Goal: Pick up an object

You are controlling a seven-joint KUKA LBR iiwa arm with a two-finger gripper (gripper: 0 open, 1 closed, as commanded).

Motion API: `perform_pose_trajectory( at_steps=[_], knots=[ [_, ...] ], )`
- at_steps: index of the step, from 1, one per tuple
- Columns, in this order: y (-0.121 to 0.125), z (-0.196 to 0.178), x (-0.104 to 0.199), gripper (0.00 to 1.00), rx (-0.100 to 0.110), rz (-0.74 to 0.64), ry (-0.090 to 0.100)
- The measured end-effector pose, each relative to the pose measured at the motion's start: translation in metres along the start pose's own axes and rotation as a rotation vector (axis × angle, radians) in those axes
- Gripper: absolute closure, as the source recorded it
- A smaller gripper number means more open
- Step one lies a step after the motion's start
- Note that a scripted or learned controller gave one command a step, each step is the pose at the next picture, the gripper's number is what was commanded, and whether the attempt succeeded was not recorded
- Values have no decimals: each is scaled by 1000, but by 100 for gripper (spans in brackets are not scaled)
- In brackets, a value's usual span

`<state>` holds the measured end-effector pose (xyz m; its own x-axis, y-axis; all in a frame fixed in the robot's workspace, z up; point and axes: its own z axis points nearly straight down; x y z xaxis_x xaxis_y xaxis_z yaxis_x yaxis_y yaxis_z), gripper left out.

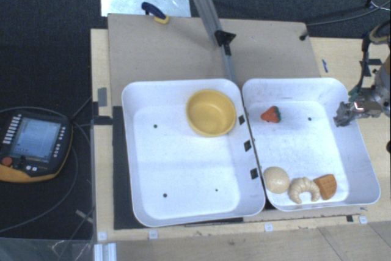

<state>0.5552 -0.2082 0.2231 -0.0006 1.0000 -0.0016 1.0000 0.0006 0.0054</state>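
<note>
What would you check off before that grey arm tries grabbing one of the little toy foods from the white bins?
1. Gripper over a bin: ok, at the right white bin's far right edge.
2. Fingers open: cannot tell.
3. Gripper above a target: not ok; small red strawberry toy sits well to its left.
4. Target standing free: ok for strawberry; not ok for round cream ball, pale croissant and orange bread wedge, which are bunched.
5. Yellow bowl out of the way: ok, left bin.

Bowl (211,112) in left bin (146,192), strawberry (270,114) and perhaps three pastries (299,186) in right bin (348,150)
</note>
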Motion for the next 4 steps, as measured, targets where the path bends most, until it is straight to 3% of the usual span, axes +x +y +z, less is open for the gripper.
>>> perform_pose_trajectory(
  at_steps=[1, 2, 4],
  knots=[
    [1, -53, 0, 100, 0, 0, 0],
    [6, -41, 53, 100, 5, -4, 3],
    [40, -23, 156, 100, 5, -4, 2]
  ],
)
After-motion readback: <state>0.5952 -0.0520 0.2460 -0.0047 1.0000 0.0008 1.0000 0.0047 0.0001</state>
